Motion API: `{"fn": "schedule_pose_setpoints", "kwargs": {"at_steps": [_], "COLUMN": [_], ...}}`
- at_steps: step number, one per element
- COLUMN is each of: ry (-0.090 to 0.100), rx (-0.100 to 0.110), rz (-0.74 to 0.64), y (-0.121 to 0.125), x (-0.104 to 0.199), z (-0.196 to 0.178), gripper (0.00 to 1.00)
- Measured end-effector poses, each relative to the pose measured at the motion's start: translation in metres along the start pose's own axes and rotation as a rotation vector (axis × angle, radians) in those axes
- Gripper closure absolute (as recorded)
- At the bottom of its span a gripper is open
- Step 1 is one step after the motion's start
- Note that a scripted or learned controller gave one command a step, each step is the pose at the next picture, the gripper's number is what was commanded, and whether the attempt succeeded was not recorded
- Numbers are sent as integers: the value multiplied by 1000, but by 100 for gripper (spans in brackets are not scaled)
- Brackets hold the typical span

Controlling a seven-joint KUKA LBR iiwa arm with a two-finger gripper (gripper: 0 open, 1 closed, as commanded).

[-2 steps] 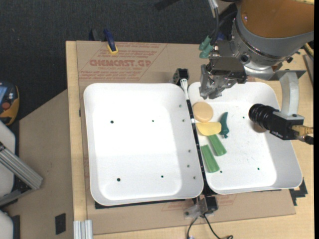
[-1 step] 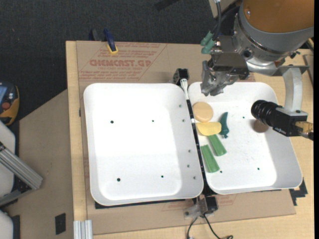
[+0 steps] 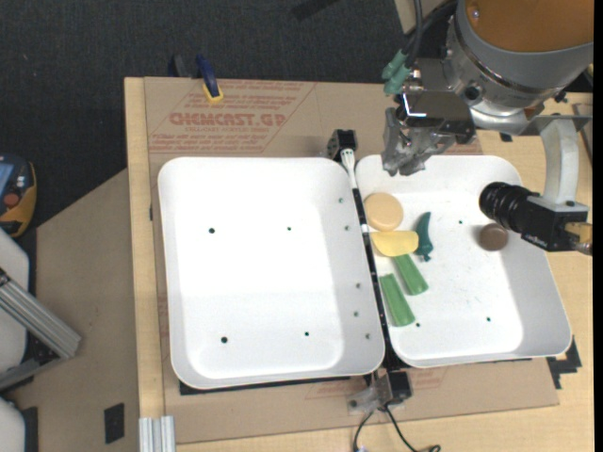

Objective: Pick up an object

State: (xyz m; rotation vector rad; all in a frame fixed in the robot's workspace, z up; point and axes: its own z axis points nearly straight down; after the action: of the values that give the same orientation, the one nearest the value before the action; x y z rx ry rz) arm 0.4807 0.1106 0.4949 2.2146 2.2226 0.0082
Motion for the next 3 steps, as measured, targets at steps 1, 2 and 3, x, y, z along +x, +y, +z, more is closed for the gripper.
{"fn": "schedule_pose_setpoints", "kwargs": {"at_steps": [1,2,3], "ry": [0,0,1], "rx": [-3,-6,-9], "rz": [-1,-2,-3], "y": [1,1,2], "x": [1,1,2], "z": [-10,-21,-31], "gripper": [100,100,100]}}
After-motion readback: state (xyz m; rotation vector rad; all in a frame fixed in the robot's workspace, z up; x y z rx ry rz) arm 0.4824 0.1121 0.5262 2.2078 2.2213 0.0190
